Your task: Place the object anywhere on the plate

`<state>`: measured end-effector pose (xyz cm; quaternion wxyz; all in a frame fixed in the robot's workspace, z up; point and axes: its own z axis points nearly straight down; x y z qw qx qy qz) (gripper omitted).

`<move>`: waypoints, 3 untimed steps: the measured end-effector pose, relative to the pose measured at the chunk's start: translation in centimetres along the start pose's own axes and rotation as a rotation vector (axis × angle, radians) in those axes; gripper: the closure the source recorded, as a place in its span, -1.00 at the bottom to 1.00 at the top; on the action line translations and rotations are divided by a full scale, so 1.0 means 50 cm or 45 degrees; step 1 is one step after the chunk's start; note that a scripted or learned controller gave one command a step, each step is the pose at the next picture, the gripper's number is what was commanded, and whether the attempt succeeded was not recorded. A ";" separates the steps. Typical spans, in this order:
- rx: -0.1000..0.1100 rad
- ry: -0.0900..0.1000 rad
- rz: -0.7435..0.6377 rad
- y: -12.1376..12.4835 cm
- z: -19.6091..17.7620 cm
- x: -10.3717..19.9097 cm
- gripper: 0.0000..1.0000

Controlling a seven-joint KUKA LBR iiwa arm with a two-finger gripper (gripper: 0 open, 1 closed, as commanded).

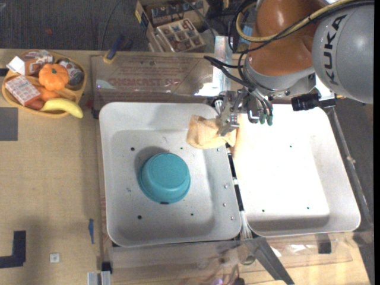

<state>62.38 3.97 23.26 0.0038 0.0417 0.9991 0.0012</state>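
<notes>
A teal round plate (164, 177) lies in the left bin (119, 218), a little left of its middle. A tan, crumpled soft object (205, 135) hangs over the left bin's upper right corner, near the divide between the bins. My gripper (228, 123) comes down from the grey and orange arm (279, 34) and is shut on the object's right edge. The object looks lifted and tilted, up and to the right of the plate, apart from it.
The right bin (297, 177) lies under the arm. A clear lidded box (154, 79) stands behind the left bin. A basket of toy fruit (44, 85) sits at the bench's far left. Cables and boxes lie beyond the bench.
</notes>
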 end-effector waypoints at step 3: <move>-0.002 0.000 -0.105 0.210 0.016 -0.003 -1.00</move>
